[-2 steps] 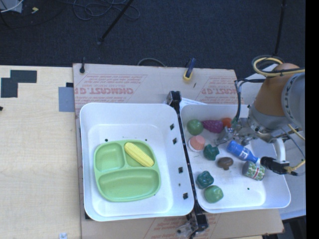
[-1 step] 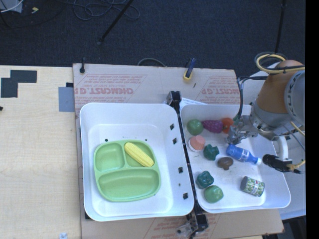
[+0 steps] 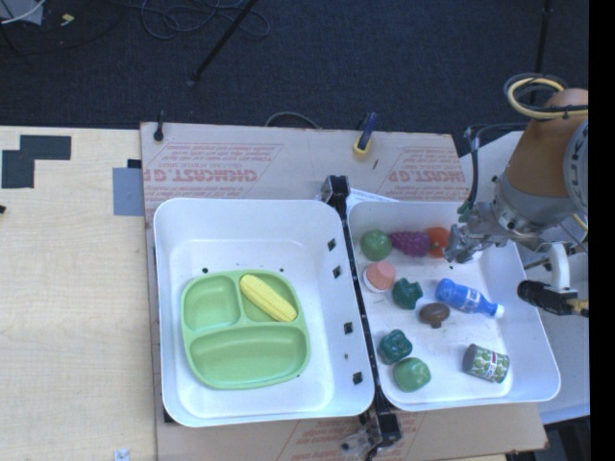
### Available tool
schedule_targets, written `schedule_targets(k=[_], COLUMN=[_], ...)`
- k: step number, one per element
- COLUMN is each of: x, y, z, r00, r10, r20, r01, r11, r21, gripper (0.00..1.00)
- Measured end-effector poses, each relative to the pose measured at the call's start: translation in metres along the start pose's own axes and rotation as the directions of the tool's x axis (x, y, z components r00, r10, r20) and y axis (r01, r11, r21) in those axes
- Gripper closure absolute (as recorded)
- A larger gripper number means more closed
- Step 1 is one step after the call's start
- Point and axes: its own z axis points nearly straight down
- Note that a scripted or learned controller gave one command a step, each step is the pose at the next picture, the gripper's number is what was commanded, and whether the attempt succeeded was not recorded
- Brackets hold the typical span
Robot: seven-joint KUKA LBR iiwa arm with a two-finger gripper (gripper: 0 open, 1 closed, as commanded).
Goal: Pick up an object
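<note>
Over the table's right bin [image 3: 538, 373], the hand [image 3: 459, 248], grip unreadable, hovers just right of the orange-red toy [image 3: 437, 239].

Grey arm [image 3: 538, 195] — orange band

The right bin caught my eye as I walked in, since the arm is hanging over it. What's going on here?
A grey KUKA arm reaches in from the right, its gripper low over the right bin's far end, beside the orange-red toy and purple grapes. Nothing is visibly between its fingers. A blue bottle, a small can and several green toys lie around it. In the left bin, a green divided plate holds a yellow corn cob.
</note>
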Motion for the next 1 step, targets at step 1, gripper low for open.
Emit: schedule_targets(k=[1], x=[-0.0029], y=[0.0019], z=[-0.0641], r00=[1.000], r10=[0.000], r20=[0.001], r01=[0.000], r11=[1.000], r21=[-0.002], gripper=[1.00])
